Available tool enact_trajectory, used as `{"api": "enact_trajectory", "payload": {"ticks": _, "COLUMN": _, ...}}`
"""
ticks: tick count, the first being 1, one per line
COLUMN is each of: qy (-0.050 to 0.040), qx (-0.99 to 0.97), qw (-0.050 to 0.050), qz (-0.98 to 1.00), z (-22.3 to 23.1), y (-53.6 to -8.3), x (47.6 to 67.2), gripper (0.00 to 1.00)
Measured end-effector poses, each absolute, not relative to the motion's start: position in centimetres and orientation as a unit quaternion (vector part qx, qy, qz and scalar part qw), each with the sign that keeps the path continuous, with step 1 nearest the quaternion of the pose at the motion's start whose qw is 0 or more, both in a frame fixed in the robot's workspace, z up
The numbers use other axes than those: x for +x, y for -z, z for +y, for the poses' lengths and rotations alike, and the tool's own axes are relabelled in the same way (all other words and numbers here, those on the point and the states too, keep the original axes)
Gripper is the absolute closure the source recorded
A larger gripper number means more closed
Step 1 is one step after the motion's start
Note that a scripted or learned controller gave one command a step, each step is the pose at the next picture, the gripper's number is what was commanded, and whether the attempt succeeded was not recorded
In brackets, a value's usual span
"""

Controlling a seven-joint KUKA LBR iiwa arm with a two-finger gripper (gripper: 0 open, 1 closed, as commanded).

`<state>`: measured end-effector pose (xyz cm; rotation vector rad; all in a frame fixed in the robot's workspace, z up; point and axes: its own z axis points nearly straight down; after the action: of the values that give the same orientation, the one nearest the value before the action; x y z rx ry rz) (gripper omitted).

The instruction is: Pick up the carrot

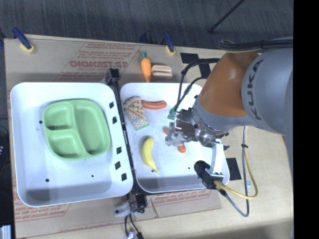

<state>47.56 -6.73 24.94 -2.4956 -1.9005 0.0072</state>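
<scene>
On the left side of the frame sits a white bin (20, 133). Inside it lies a green plate (76, 128) with three sections. The plate is in the middle of that bin, a little toward the top.

Between the two bins runs a black strip (121, 133) from top to bottom.

The right bin (164, 183) is in the middle of the frame. Near its upper left corner lies a sandwich (135, 112) cut like a wedge. Just to the right of the sandwich is a hot dog sausage (154, 104), lying flat. Below them, near the bottom of this bin, lies a yellow banana (149, 154).

The carrot (145, 67) is not in a bin. It lies on the brown cardboard above the right bin, at the top middle of the frame, with its green end pointing up. Right beside it, on the right, is a small bread roll (161, 71).

The big grey arm with the orange band (224, 91) comes in from the right side. Its gripper (174, 138) is low inside the right bin, to the right of the banana. A small red and orange thing (181, 148) shows just by its tip. I cannot tell how the gripper's tip is set. The gripper is well apart from the carrot.

A yellow cable (239, 193) curls at the lower right.
</scene>
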Motion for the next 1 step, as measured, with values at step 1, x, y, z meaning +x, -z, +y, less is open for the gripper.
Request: {"api": "enact_trajectory", "payload": {"ticks": 1, "qy": -0.0006, "qx": -0.765, "qw": 0.000, "qz": -0.644, "z": -13.97, "y": -41.28, "x": 47.67, "gripper": 1.00}}
